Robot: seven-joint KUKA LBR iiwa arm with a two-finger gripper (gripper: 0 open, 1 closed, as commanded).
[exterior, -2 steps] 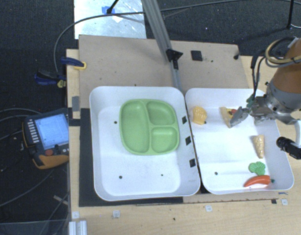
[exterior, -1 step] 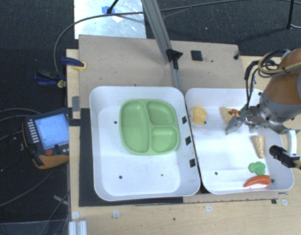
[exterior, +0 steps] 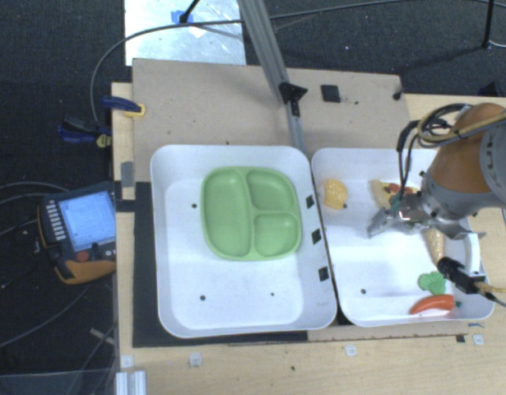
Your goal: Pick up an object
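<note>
No legible text, label, brand or number is found. The lit screen of the handheld pendant (exterior: 81, 225), at the left of the frame, is too blurred to be read.

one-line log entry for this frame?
gripper low in right bin | nothing seen held | plate in left bin | carrot at near edge

even overhead light — soft shadows, slight blur

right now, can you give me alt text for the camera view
The arm's gripper hangs low over the right bin, near a yellow item, a green item and a red item. The left bin holds a green plate.
</note>
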